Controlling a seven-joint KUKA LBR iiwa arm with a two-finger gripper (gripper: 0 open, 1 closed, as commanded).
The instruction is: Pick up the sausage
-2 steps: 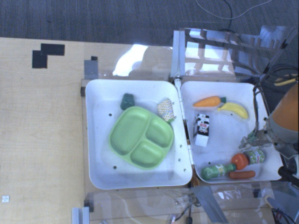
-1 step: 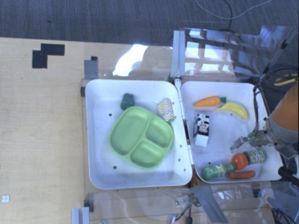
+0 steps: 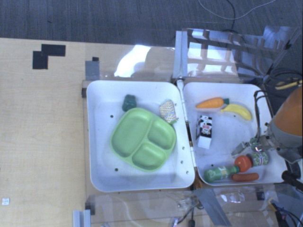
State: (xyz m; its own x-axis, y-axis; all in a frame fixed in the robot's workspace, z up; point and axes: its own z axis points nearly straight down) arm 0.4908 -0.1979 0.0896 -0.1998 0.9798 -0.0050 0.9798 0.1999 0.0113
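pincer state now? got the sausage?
Pincer: over the right bin, open or shut cannot be told. Nothing seen held; sausage lies in the bin beside the tomato.

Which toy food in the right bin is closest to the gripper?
The round red tomato, just below the gripper; the carrot, banana and sausage lie farther off.

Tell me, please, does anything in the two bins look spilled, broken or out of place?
Nothing stands out. The green plate lies flat in the left bin. The sausage, green bottle and tomato crowd together at the right bin's near edge, beside the gripper.
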